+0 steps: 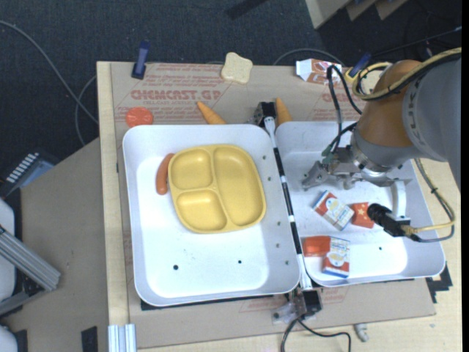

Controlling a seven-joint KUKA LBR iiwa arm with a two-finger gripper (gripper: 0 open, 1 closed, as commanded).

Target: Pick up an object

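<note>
Flanking the hand, yellow tray, small cartons

We see even, fairly bright overhead light on the bench, with the dark floor around it falling dim. The left white bin is close to overexposed, its surface detail washed out; the yellow divided plate inside it casts only a soft, thin shadow on its lower edge. Right of that bin, the arm looks slightly soft and throws a faint grey shadow. Small print on the packets stays unreadable.
</note>
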